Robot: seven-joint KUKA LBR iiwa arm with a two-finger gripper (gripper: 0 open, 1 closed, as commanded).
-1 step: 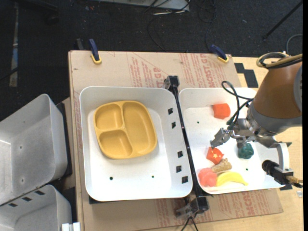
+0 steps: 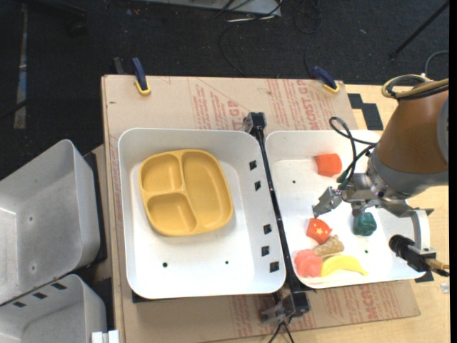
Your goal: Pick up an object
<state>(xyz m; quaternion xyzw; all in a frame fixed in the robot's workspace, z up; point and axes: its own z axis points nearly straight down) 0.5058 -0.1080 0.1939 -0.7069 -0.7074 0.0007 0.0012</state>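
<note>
Grey fingers of the gripper spread apart over the right bin, pinching nothing, just above the red strawberry. Looks like the approach step, no grasp yet. Orange block behind, teal piece beside, banana nearer the front rim. Next, probably: drop straight down, straddle one item, close.

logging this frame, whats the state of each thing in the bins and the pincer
pincer: above right bin, holding nothing
yellow plate: flat in left bin, compartments bare
orange block: loose in right bin
red toy: loose
teal toy: beside arm
banana: lying at front edge
</note>
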